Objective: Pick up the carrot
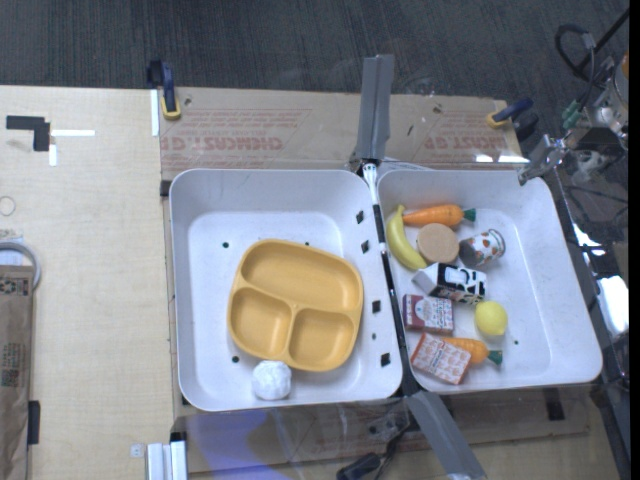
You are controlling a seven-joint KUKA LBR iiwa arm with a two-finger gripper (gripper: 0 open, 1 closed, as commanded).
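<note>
Not started: carrot [434, 214] lies untouched at the far end of the right bin [560, 298] beside the banana [402, 242]; can't tell the gripper's state.

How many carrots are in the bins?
2, both in the right bin: one carrot at its far end beside the banana, another near the front, partly under a red carton.

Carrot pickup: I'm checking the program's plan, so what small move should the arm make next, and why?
Probably swing the claw left and forward until it hangs above the carrot. The claw sits at the right bin's far right corner, well apart from the carrot, which lies along the far side beside the banana. A second carrot lies nearer, half under a red carton.
</note>
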